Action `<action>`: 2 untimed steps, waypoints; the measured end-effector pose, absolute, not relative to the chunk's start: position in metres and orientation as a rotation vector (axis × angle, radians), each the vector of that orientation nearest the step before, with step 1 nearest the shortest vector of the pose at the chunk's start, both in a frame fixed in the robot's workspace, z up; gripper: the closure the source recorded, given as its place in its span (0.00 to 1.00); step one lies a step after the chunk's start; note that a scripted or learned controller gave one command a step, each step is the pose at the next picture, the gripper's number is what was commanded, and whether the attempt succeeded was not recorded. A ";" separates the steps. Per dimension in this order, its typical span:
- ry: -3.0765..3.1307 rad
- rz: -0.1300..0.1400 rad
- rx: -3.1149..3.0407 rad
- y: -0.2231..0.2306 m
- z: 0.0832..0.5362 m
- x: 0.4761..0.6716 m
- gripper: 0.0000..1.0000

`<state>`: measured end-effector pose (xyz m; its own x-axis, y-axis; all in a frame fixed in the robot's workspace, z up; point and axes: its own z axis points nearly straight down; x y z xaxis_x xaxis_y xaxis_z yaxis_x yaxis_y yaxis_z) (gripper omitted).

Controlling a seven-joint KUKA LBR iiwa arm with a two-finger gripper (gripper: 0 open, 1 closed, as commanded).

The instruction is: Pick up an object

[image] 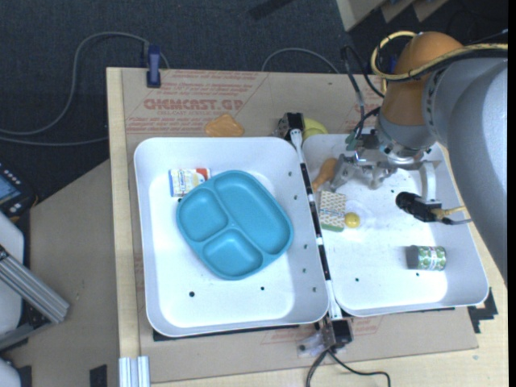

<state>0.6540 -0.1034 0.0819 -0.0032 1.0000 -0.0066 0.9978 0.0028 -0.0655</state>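
Note:
My gripper [362, 168] hangs low over the far left part of the right bin [387, 293], under the orange wrist band. Just left of it an orange carrot-shaped piece [326, 171] lies against the bin's left wall. A patterned green-and-white pad [332, 209] and a small yellow ball [352, 220] lie a little nearer the front, below the gripper. A green can [426, 257] lies on its side at the right of that bin. Nothing shows between the gripper's tips.
The left bin [161, 280] holds a blue divided plate [233, 222] and a small white, red and yellow box [188, 180] at its far left. Behind the bins on the cardboard sit an orange lump [224, 125] and a yellow-green item [314, 128].

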 end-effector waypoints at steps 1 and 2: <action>-2.193 0.071 -2.183 -0.106 0.081 0.654 0.00; -2.194 0.070 -2.183 -0.108 0.081 0.655 0.00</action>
<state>0.6545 -0.1076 0.0812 -0.0052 1.0000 0.0008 0.9979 0.0053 -0.0643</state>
